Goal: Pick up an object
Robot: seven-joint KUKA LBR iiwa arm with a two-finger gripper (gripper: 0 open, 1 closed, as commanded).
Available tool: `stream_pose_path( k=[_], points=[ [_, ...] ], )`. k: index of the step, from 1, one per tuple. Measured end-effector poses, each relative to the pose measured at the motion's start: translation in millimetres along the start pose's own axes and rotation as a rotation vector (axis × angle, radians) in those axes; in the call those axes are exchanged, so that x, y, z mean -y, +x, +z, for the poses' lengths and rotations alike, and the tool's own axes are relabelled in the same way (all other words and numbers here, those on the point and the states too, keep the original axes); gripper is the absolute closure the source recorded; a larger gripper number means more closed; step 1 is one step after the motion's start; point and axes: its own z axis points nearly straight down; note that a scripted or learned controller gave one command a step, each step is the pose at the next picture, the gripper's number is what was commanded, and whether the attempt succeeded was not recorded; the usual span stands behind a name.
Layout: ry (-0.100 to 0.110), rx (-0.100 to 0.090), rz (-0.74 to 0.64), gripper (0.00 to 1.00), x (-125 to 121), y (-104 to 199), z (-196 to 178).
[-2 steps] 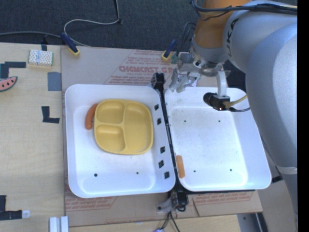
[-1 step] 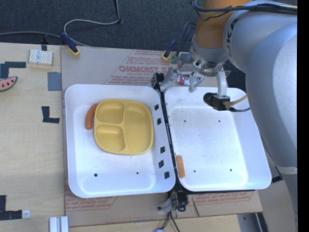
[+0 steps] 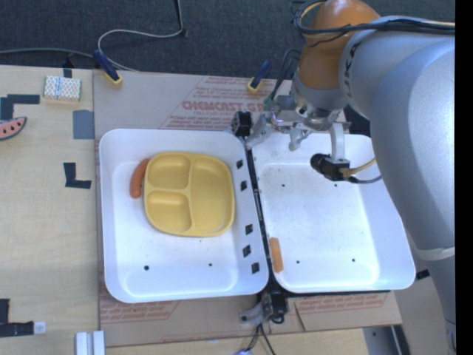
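Note:
A yellow divided plate (image 3: pixel 188 193) lies in the left bin (image 3: pixel 126 272). An orange sausage-shaped piece (image 3: pixel 137 178) rests against the plate's left edge. A second small orange piece (image 3: pixel 276 254) lies in the right bin (image 3: pixel 355 265), at its near left side by the divider. My gripper (image 3: pixel 248 127) hangs at the far end of the divider between the two bins, above the rims. It is well away from the plate and both orange pieces. I see nothing held in it.
The grey arm (image 3: pixel 399 87) covers the right bin's far right corner. A black cable connector (image 3: pixel 330 166) dangles over the right bin's far part. Black clips (image 3: pixel 247 230) line the divider. Blue clamps (image 3: pixel 107 66) and cables lie on the cardboard behind the bins.

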Motion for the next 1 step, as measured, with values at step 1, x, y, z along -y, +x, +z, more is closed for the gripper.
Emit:
stream_pose_path(
  k=[1],
  points=[
    [0.0, 0.0, -0.002, 1.0, -0.3, 0.8, -9.9]
  ],
)
